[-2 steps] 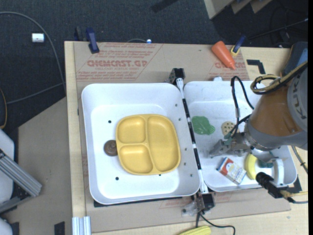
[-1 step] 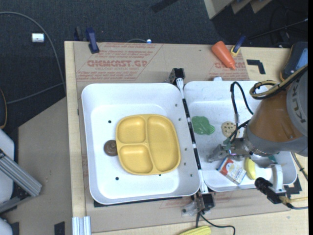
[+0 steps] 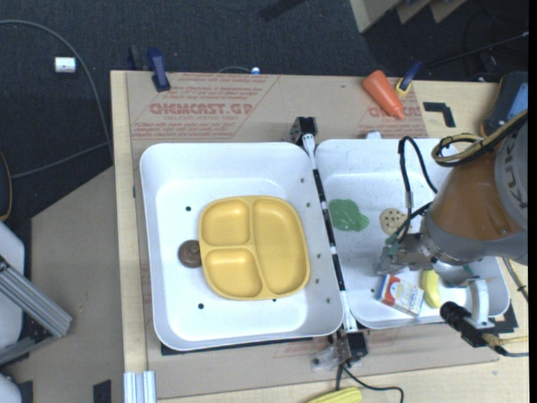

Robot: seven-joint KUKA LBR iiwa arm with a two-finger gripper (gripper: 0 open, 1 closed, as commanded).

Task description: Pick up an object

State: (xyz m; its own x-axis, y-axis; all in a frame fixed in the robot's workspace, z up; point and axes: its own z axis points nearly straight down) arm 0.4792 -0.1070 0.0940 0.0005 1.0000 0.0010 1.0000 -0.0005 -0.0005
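**Arm low over the right bin, fingers hidden among the clutter**

We see two white bins side by side on the table point(image 3: 210, 99). The left bin point(image 3: 159, 225) fills the centre-left of the frame; most of its floor is taken by a yellow divided plate point(image 3: 253, 247), with a small brown round object point(image 3: 190, 253) touching the plate's left edge. Bare floor runs along its top, left and bottom walls, so the open room there lies around the plate rather than in the middle.

The right bin point(image 3: 352, 162) sits at centre-right, its left wall just beside the left bin's right wall. Its upper-left part is the freest: a green soft piece point(image 3: 347, 216) lies near the left wall, and a small tan perforated disc point(image 3: 390, 219) lies to its right. Lower down, a red-white-and-blue packet point(image 3: 397, 293) rests near the bottom wall, and a yellow banana-like piece point(image 3: 431, 289) lies just beside it on the right.

The arm point(image 3: 470, 200) comes in from the right edge and covers much of the bin's right half. Its gripper point(image 3: 401, 254) hangs low at lower centre-right, just above the packet and near the disc. We cannot tell how far the fingers are apart, nor whether they touch or hold anything.

An orange object point(image 3: 384, 95) lies on the table at upper right, well apart from both bins.
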